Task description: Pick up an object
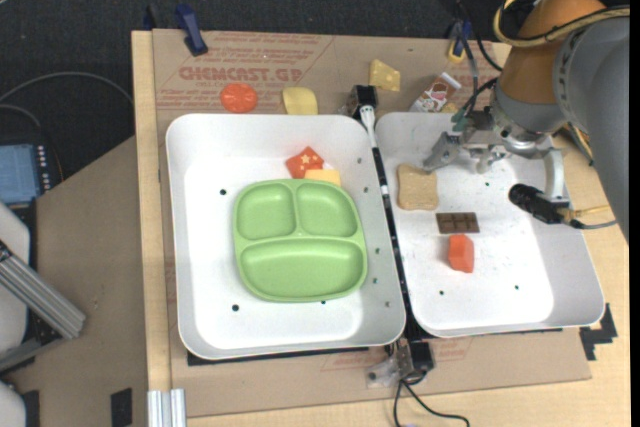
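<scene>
My gripper (pixel 465 155) hangs over the back of the right bin (pixel 570 290), its two grey fingers spread apart with bare bin floor between them, so it is open. A tan bread slice (pixel 417 187) lies just to its front left. A brown chocolate bar (pixel 458 223) and an orange-red block (pixel 460 253) lie nearer the front, in the bin's middle. In the left bin (pixel 190 245) a green divided plate (pixel 298 240) lies flat. A red piece with a star (pixel 304 161) and a yellow piece (pixel 324 177) sit at its back edge.
Behind the bins, on the cardboard, lie an orange round thing (pixel 238 97), a pale yellow piece (pixel 300 101), a yellow wedge (pixel 384 75), a small carton (pixel 432 97) and a black thing (pixel 362 99). Blue clamps (pixel 190 28) hold the board's back edge.
</scene>
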Available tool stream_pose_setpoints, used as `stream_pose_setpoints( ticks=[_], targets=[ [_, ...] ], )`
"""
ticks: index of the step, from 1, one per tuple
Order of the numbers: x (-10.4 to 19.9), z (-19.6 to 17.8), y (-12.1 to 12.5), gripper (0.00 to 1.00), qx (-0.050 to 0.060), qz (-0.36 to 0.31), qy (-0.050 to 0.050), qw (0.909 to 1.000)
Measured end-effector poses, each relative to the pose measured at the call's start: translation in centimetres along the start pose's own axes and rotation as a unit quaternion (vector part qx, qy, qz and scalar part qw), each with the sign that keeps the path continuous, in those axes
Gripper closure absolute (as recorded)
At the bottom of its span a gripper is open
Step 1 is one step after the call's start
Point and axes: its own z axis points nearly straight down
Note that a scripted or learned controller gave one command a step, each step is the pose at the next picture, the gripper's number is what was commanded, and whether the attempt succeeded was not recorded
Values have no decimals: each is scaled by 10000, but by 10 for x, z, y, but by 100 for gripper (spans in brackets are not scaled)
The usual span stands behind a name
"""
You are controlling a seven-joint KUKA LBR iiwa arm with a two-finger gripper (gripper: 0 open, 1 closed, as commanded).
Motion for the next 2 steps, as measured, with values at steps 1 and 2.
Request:
stream_pose_setpoints(
  ticks=[1, 2],
  targets=[
    [-31, 8, -78, 0, 2, 71, -20, 10000],
    [-30, -4, -74, 100, -48, 54, -36, 10000]
  ],
)
